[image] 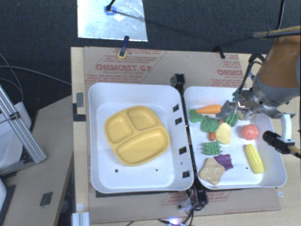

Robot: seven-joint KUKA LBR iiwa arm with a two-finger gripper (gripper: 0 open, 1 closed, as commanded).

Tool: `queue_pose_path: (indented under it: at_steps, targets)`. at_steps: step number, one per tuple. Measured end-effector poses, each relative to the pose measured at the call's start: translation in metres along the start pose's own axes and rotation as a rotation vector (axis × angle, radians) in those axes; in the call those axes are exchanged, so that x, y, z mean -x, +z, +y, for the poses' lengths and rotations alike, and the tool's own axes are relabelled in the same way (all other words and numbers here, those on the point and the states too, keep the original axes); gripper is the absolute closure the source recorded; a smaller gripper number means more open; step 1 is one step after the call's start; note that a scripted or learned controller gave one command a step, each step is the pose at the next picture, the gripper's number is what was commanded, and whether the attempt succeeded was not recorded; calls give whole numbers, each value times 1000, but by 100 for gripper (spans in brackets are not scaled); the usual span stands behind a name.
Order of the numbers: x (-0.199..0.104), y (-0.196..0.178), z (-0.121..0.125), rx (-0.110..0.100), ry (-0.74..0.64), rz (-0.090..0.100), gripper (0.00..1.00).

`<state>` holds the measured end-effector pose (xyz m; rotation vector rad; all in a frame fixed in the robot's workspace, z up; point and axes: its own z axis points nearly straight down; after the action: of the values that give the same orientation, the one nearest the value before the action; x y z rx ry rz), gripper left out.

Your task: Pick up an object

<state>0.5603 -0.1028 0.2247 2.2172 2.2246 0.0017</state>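
**Colours across the two bins**

We see two white bins: the left bin (101, 173) carries a pale yellow divided plate (136, 134), and the right bin (273, 173) holds bright toy foods. Among them we count an orange carrot (209, 109), a yellow corn cob (254, 158), a red-pink tomato (249, 132), a pale yellow lemon (224, 133), a purple bunch of grapes (224, 161), green leafy pieces (209, 124) and a tan, speckled slice of bread (212, 171). We note the table (141, 66) is light brown board printed with red lettering. The arm (282, 67) is grey with an orange band, its end effector (233, 108) dull metallic grey. Behind lies dark blue-grey carpet (37, 22) with a silvery sheet (112, 13).
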Motion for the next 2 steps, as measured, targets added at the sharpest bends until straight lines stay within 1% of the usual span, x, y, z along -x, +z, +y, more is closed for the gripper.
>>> queue_pose_path:
  at_steps: [1,2]
  targets:
    - [20,72,-41,-8,6,1,0]
    - [42,143,-76,-5,6,1,0]
